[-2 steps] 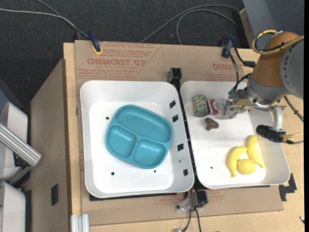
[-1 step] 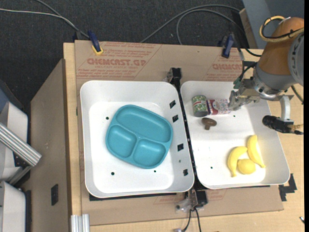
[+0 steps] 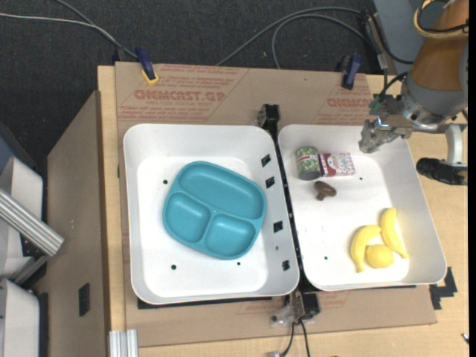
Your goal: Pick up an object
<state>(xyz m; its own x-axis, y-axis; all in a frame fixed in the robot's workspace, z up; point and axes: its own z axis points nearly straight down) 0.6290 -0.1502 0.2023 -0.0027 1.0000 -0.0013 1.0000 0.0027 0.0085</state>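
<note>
The right bin (image 3: 416, 199) holds a small can with a green label (image 3: 306, 162) lying next to a red and white carton (image 3: 337, 163), a small brown lump (image 3: 324, 190) just below them, and yellow bananas with a lemon (image 3: 378, 241) at the front right. My gripper (image 3: 374, 136) hangs over the right bin's back right corner, up and to the right of the carton, with nothing seen between its fingers. The grey arm with its orange band (image 3: 439, 43) rises above it at the top right.
The left bin (image 3: 141, 199) carries a teal divided plate (image 3: 214, 209). A black clip strip (image 3: 279, 192) runs between the two bins. Blue clamps (image 3: 147, 69) (image 3: 350, 71) hold the cardboard base at the back. Cables lie on the dark floor behind.
</note>
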